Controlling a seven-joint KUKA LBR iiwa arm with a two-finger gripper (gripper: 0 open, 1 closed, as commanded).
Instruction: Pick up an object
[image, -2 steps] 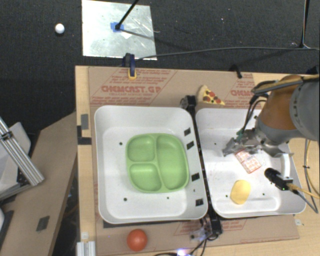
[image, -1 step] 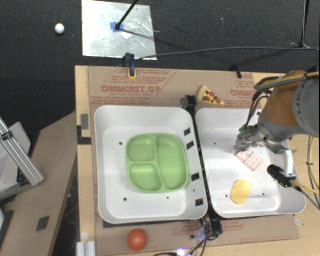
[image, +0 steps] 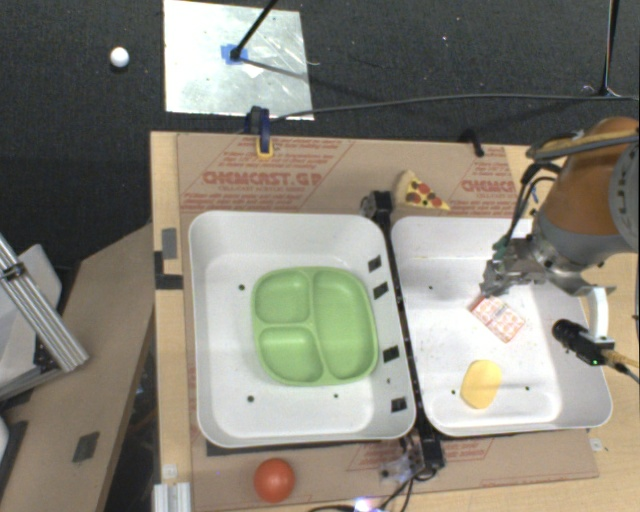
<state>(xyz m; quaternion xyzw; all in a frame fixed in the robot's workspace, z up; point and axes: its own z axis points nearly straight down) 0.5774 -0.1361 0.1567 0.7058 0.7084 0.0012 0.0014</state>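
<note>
Two shallow white bins side by side on a brown board bench. Left bin (image: 215, 300): one green divided tray (image: 313, 325) with three compartments, lying flat near the middle of the floor. Right bin (image: 575, 405): one small flat packet (image: 498, 317), red-and-white patterned, on the floor toward the upper right of centre; one yellow rounded object (image: 481, 384), near the bin's front, below and slightly left of the packet, apart from it. Grey arm (image: 590, 205) with orange band, entering from the right over the right bin's far corner. Gripper (image: 497, 283) low over the right bin, directly above the packet's upper edge, touching or just short of it; contact not determinable. Jaw state not determinable from this angle; nothing visibly held between the fingers. Black fitting (image: 580, 340) with a cable on the right bin's right side, beside a white strip. Outside the bins: pizza-slice toy (image: 422, 192) on the board behind the gap between the bins; red-orange ball (image: 274, 479) on the board in front of the left bin; blue-and-yellow clamp (image: 261, 131) at the board's rear edge; silvery sheet (image: 238, 58) on the dark surface behind; small white ball (image: 120, 57) left of the sheet; aluminium rail (image: 40, 318) at far left.
</note>
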